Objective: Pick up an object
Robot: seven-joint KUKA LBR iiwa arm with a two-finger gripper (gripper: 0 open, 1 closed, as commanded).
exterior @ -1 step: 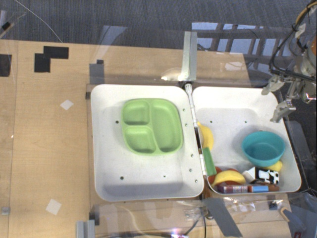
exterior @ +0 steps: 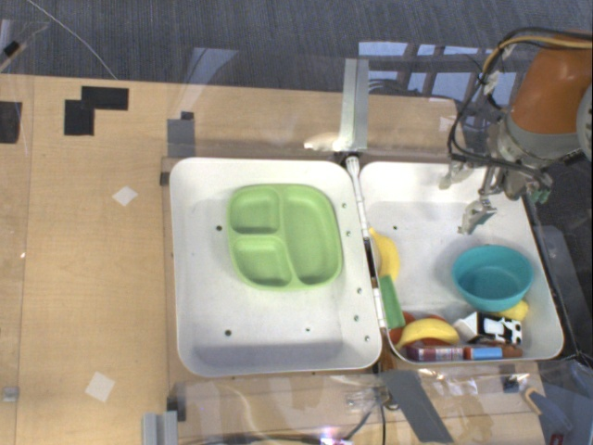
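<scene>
The right bin [exterior: 417,202] holds a teal bowl [exterior: 493,277], a yellow banana-like piece [exterior: 387,254], a green stick [exterior: 392,305], a yellow curved toy [exterior: 427,329], a red and black tube [exterior: 456,351] and a black-and-white block [exterior: 497,327]. My gripper [exterior: 465,199] hangs over the back right of this bin, just above and behind the bowl. It is open, with nothing between its fingers. The grey arm with its orange band [exterior: 547,91] rises behind it at the upper right.
A green divided plate [exterior: 283,235] lies in the left bin [exterior: 199,323]. A metal divider [exterior: 363,239] separates the two bins. Bare white floor lies in the right bin's back left part. Cables loop beside the wrist [exterior: 468,119].
</scene>
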